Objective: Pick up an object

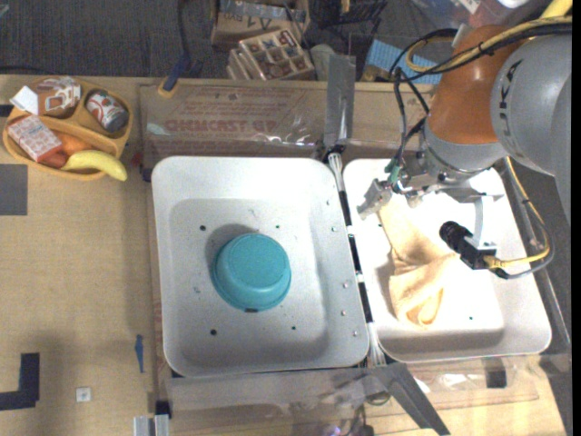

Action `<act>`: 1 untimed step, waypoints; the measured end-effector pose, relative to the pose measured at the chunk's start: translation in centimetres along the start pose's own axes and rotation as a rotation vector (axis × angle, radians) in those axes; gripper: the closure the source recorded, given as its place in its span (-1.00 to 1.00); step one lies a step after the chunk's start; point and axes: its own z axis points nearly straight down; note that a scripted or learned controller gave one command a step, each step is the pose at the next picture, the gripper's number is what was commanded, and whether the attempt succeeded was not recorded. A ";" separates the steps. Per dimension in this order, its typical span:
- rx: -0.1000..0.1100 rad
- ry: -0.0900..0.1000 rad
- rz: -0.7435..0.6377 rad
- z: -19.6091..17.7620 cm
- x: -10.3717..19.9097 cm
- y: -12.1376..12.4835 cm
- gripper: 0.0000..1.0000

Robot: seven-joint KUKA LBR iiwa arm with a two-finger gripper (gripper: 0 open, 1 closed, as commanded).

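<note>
Wooden counter (73,271) runs under everything you see, carrying two shallow white bins side by side, with a clutter of cables and boxes on the dark floor beyond its far edge. Your left-hand white bin (172,198) holds a round teal plastic bowl (252,271), turned upside down near the middle, so it offers only a smooth dome and no rim to pinch. Your right-hand white bin (526,330) holds a crumpled tan cloth (418,275), which lies from the bin's near half up toward the arm's wrist.

You have the grey arm with its orange band reaching in from the right, and its gripper (392,189) sits over the far left part of the right bin, at the cloth's upper end. The cloth's top appears drawn up in a narrow strip toward the gripper, which suggests it may be caught there, but you cannot tell from this slant whether the gripper is spread or pressed together, nor whether it truly pinches the fabric.

At the counter's far left corner sits a yellow tray of toy food (18,139), with a yellow banana (95,163) on its edge, well apart from both bins and out of the work.

Judge the cloth the likelier target: soft folds give easy purchase.
</note>
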 end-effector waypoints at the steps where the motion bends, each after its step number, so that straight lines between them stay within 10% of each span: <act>1: 0.004 0.002 0.002 4.6 -5.5 -4.4 -1.00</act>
